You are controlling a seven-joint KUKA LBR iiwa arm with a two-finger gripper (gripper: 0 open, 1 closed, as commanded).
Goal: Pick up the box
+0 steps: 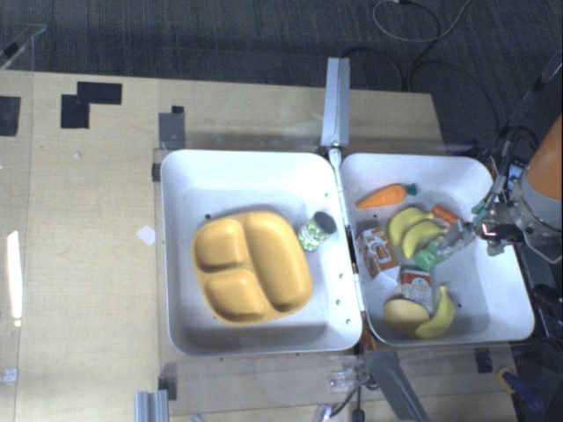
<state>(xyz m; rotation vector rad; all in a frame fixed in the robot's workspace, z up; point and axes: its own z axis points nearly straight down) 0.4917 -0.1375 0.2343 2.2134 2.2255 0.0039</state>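
Observation:
The box, a small brown and white carton, lies flat at the left side of the right bin, close to the divider. My gripper reaches in from the right and hangs over the middle of that bin. It is just above a green item and beside the yellow bananas. The gripper is about a hand's width to the right of the box and is not touching it.
The right bin also holds a carrot, a second small carton with a red top, a potato and another banana. The left bin holds a yellow compartment tray and a small green-white packet.

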